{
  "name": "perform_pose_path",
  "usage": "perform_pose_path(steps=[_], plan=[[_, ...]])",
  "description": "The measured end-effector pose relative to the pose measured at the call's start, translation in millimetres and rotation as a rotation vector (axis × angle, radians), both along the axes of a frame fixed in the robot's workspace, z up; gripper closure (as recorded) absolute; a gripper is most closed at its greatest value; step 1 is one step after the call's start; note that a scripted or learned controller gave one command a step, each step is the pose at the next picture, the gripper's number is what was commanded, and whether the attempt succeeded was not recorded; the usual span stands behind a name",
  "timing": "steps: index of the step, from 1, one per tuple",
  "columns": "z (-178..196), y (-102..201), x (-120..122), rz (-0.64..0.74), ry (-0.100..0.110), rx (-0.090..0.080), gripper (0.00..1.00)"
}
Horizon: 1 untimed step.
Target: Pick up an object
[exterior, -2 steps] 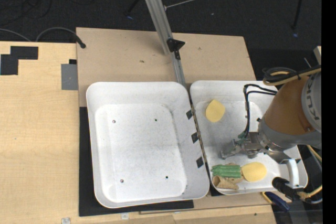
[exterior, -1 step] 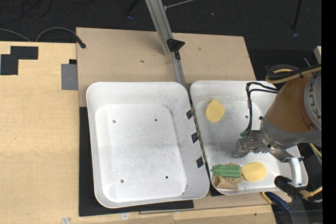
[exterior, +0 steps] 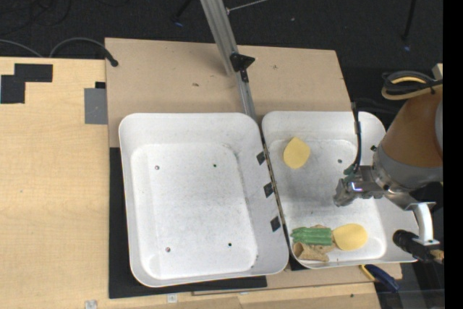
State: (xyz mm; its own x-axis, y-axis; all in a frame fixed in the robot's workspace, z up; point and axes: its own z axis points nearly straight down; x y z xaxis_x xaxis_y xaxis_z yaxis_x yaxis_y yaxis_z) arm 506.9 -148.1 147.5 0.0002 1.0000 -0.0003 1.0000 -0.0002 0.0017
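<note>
Hovering over the right bin (exterior: 376,128), our gripper (exterior: 349,192) sits low above bare white floor, and we cannot tell how it is set, since it shows as a small dark blur. Nothing is visibly held, so we judge the pick not yet made. Candidates lie in this same bin: a yellow disc (exterior: 296,153) up toward the divider (exterior: 267,181), and near the front rim a green piece (exterior: 312,234), a tan scrap (exterior: 313,252) touching it, and a yellow lump (exterior: 350,236) just beside them. The lump is probably the nearest target (it sits clear of the others on its right side). Next we would need a short shift forward and a descent. The front rim crowds that cluster; the left bin (exterior: 137,130) offers open room.
</note>
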Motion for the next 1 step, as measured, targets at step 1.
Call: perform_pose_path(steps=[1], plan=[[43.8,-5.1,-3.9,0.000,0.000,0.000,1.00]])
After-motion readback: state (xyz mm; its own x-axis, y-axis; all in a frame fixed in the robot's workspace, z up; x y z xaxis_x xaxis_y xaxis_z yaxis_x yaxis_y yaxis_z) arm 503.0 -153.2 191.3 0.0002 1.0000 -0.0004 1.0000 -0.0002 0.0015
